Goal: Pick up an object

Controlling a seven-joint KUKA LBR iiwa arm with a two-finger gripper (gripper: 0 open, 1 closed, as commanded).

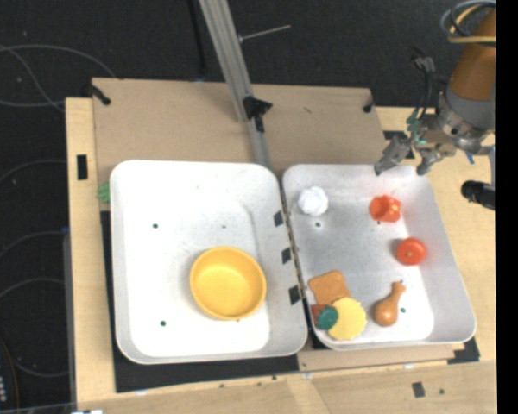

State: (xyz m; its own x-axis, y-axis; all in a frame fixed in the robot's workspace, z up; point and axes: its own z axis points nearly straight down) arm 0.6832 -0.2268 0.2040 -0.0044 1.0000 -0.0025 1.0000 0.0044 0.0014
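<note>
Several small items crowd the right bin's (pixel 449 304) near edge: a yellow disc (pixel 349 319) touching a green piece (pixel 327 317), an orange block (pixel 327 286), a brown gourd-shaped toy (pixel 388 305). Farther back, two red balls (pixel 410 251) (pixel 384 208) and a white lump (pixel 312 201) lie well apart, easier targets. A yellow bowl (pixel 228 282) sits in the left bin (pixel 147 197). Fingers spread and empty, the gripper (pixel 403 159) hovers over the far edge; I'd drop straight onto the nearer-to-it red ball.

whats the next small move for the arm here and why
Probably lower the tool toward the small red round object just below it in the right white bin. The tool hangs open over that bin's top edge with nothing between its fingers, and this piece lies nearest, apart from the others.
</note>
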